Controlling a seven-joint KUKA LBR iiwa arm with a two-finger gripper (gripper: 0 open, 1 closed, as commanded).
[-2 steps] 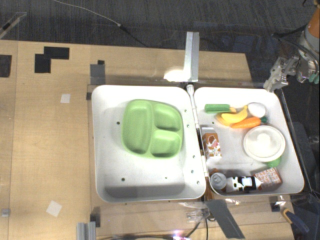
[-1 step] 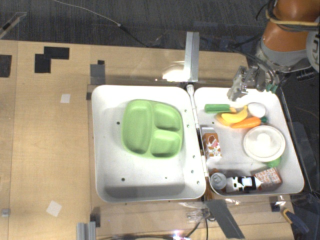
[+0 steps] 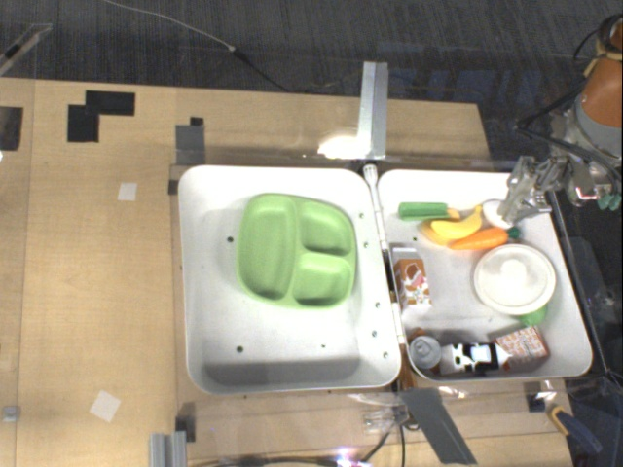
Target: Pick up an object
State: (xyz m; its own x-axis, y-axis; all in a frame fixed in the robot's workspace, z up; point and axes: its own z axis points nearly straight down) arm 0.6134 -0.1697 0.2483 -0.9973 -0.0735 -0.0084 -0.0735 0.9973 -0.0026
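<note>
- Hovering over the right bin's far corner: your end effector, just above the banana and carrot.
- Grip state: cannot tell.
- Green tray sits in the left bin.

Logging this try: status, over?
Claw low over right bin's far corner, grip unclear. Banana and carrot just beside it. Green tray alone in left bin.

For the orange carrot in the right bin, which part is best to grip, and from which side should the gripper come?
Probably the carrot's middle, coming from straight above, with the jaws closing across its narrow width. It lies flat and long. The yellow banana touches its far side and the white bowl sits close on the near side, so room is tight. The gripper is at its right end.
</note>
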